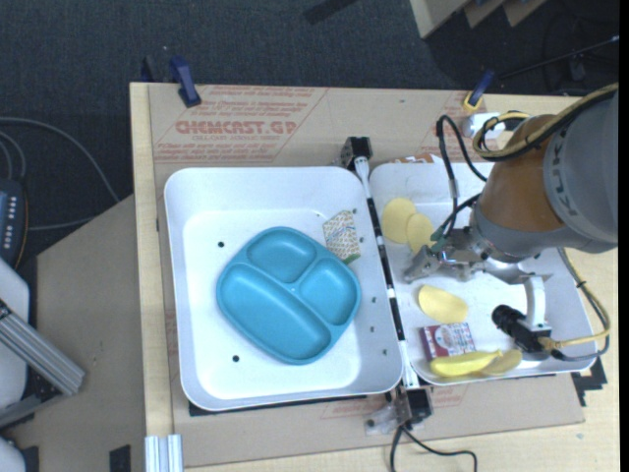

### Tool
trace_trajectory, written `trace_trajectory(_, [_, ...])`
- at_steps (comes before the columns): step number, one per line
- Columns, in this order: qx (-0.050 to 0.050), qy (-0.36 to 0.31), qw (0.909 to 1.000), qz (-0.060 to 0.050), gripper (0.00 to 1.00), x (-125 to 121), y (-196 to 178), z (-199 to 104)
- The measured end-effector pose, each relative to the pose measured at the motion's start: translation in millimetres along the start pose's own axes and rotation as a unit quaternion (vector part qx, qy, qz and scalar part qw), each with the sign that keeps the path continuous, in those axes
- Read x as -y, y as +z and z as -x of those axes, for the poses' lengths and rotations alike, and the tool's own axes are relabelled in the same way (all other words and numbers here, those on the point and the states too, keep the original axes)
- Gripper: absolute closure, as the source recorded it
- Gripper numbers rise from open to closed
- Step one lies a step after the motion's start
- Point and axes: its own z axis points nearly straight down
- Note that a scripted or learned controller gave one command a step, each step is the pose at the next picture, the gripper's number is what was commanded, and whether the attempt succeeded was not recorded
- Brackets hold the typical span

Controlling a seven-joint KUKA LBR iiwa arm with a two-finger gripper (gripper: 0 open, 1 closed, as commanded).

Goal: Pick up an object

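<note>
My gripper (pixel 433 261) hangs low over the middle of the right bin (pixel 560 264), reaching in from the right. Just behind it to the left lie two pale yellow rounded pieces (pixel 397 218), touching each other. A yellow lemon-shaped object (pixel 442 304) sits just in front of the gripper. Nearer the front edge are a small red and white box (pixel 449 339) and a banana (pixel 476 364). I see nothing held in the gripper.
The left bin (pixel 197 264) holds a blue divided plate (pixel 286 293) and a small patterned packet (pixel 341 234) at the plate's far right corner. A raised divider (pixel 381 264) separates the two bins. The grey and orange arm covers the right bin's far right part.
</note>
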Motion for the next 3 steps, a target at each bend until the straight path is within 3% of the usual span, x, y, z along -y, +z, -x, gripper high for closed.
trace_trajectory(1, [0.001, -0.001, 1.0, 0.002, 0.0, -42, -1, 1])
trace_trajectory(2, [0.0, 0.0, 1.0, 0.0, 0.0, 42, 0, 15])
trace_trajectory(3, [0.0, -0.001, 1.0, 0.002, 0.0, -20, -15, 2])
